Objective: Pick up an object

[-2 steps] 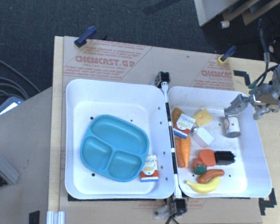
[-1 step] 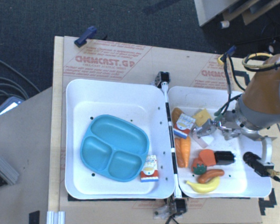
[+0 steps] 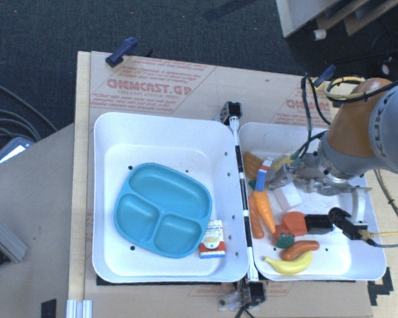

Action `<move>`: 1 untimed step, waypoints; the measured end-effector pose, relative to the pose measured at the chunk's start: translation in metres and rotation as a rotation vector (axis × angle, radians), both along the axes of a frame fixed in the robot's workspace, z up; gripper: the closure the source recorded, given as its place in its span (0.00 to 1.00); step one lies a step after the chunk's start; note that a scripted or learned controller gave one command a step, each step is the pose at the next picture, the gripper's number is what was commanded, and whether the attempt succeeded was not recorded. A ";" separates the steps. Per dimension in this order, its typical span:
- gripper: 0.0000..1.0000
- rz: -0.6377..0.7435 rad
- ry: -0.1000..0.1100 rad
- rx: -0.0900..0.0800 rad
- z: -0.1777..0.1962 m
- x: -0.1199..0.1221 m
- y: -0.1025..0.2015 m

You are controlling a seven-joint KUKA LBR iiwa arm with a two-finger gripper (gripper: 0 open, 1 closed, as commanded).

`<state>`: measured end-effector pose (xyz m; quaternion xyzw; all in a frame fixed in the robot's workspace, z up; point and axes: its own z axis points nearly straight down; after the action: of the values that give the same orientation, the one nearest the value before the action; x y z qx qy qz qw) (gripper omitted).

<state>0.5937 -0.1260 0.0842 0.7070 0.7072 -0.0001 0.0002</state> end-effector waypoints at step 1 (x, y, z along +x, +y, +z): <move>0.00 -0.002 0.002 -0.007 0.001 0.062 0.027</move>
<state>0.6561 -0.0988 0.0854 0.7077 0.7065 -0.0030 0.0020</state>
